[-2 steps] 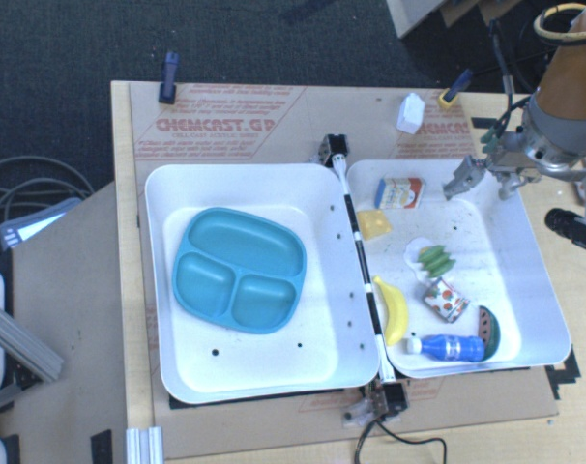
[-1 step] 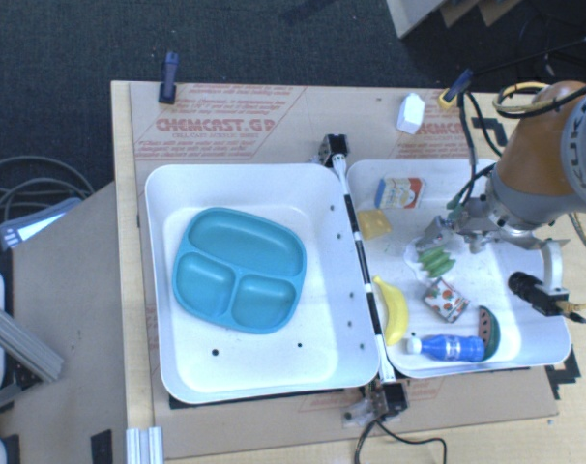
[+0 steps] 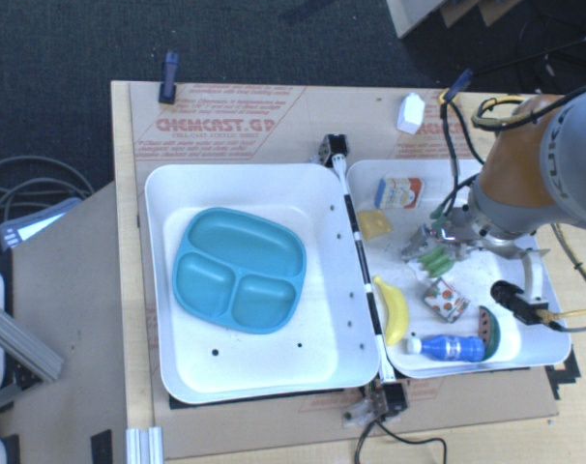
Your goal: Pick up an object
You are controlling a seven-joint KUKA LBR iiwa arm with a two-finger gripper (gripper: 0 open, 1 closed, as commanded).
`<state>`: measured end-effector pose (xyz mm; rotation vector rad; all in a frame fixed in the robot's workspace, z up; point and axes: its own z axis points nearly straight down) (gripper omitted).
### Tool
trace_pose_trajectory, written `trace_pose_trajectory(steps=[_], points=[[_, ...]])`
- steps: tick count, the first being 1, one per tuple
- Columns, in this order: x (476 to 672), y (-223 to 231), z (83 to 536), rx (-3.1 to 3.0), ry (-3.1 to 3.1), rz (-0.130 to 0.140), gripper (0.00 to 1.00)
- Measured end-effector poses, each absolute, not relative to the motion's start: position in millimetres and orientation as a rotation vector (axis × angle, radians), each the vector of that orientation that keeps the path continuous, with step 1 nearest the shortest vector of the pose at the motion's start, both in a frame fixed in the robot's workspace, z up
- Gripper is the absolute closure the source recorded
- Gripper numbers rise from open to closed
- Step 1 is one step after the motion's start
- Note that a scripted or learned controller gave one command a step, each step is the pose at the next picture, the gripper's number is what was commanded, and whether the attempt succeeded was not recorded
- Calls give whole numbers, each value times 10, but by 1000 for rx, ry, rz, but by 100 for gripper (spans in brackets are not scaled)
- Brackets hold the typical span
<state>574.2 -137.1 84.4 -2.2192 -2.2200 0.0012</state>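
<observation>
Found a turquoise three-compartment plastic plate (image 3: 240, 269) well left of the yellow toy banana (image 3: 395, 309), inside the left white bin (image 3: 274, 361). Found the banana itself against the left wall of the right white bin (image 3: 530, 361), long axis running up and down that wall. Spotted a small green ribbed plastic piece (image 3: 434, 260) up and to the right of the banana, apparently lying aslant, low end toward the banana. Placed the metal hand (image 3: 436, 238) right above that green piece and further up-right from the banana, touching it or very nearly. Could not tell whether spread, pressed together or pinching anything. Judged the green piece the likeliest target, sitting directly under the hand. Noted a red-and-white little box (image 3: 446, 301) just right of the banana, close enough to crowd a grasp.
</observation>
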Motion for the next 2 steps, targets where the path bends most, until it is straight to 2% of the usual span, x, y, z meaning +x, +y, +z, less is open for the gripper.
trace_pose_trajectory(steps=[1,2], points=[[5761,-1379,966,-2224,-2224,-4,100],[5750,-1376,951,-2222,-2222,-1,0]])
